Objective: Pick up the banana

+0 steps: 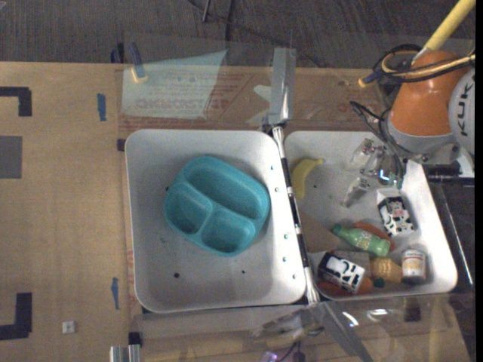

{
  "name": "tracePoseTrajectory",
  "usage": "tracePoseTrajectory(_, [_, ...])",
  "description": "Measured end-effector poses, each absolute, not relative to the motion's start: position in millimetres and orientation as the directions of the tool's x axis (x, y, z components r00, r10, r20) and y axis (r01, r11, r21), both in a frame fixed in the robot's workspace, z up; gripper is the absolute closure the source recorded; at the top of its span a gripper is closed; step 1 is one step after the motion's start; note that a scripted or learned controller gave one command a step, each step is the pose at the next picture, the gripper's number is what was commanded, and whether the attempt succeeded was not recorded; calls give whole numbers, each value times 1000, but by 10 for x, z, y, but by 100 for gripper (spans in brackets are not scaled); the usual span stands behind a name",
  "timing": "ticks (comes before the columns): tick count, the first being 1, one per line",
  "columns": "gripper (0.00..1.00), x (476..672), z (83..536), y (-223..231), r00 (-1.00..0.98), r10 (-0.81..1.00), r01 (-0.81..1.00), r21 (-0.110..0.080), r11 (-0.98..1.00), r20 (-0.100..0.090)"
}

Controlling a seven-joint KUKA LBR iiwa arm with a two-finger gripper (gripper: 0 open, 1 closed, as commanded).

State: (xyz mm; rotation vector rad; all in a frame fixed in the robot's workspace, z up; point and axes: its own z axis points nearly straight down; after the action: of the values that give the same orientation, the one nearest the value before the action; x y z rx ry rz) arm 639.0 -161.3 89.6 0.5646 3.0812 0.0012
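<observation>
The yellow banana (304,176) lies in the upper left corner of the right bin (438,236), close to the divider between the bins. My gripper (360,176) hangs over the upper middle of that bin, a short way to the right of the banana and apart from it. It stands open with nothing between its metal fingers (354,195). The orange band of the arm (419,105) rises above the bin's far right corner.
The left bin (151,277) holds a teal divided plate (217,204). In the right bin's near half lie a cow-print carton (395,216), a green bottle (364,239), a black-and-white carton (340,270), an orange bottle (386,268) and a small can (413,265).
</observation>
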Motion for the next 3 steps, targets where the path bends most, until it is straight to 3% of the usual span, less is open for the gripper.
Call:
tracePoseTrajectory(1, [0, 6143, 899, -1993, -986, -169, -169, -2, 986, -9])
tracePoseTrajectory(2, [0, 6155, 1575, -1671, -905, -426, -426, -3, 905, -10])
tracePoseTrajectory(3, [0, 6244, 2053, -2227, -936, -351, -351, -4, 936, -10])
